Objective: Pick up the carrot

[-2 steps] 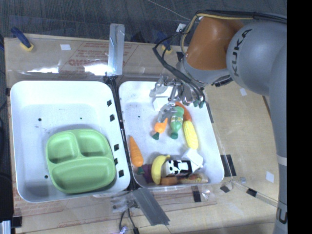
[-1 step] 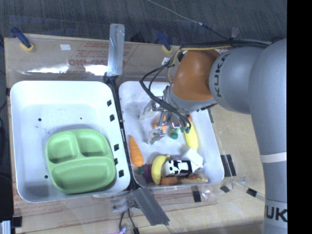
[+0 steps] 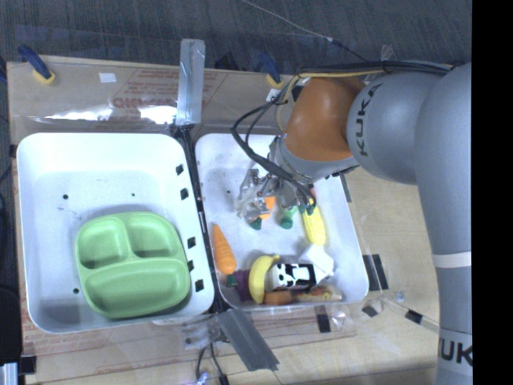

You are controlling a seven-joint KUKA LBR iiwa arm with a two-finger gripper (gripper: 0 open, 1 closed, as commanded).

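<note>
The long orange carrot (image 3: 223,249) lies in the right white plastic bin (image 3: 210,160), close to the bin's left wall. Its thin end points up and its fat end points down toward the near corner. Nothing is touching its top, and the gripper is off to its upper right, apart from it. Just below and right of the carrot sits a curved yellow banana (image 3: 260,277), and beside that is a small black and white toy cow (image 3: 295,275). A brown piece lies along the bin's near edge under them, but it is too hard to tell what it is. A yellow corn cob (image 3: 314,225) lies further right, next to a white block (image 3: 317,257). The big grey robot arm (image 3: 417,127) comes in from the right and bends down over the right bin, with its round orange band (image 3: 321,120) just above the wrist. The metal two-finger gripper (image 3: 271,216) hangs low over the middle of the bin, pointing down. Its fingers have green tips (image 3: 286,221) that sit a little way apart, so the pincer looks open, with nothing between them. The left white plastic bin (image 3: 48,155) holds a light green plastic tray with three parts (image 3: 132,263).
</note>
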